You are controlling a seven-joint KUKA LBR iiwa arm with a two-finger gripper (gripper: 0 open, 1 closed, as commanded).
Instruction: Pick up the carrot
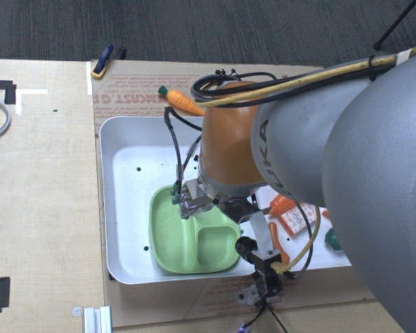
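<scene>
Carrot (182, 101) outside bin (125, 186), just past its far rim; gripper (188, 203) over green tray (170, 238), wrist-hidden, finger state unclear.

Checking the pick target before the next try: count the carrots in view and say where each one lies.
1. The carrot lies on the cardboard just beyond the far rim of the white bin, outside it, partly covered by the arm. More could be hidden under the arm.
</scene>
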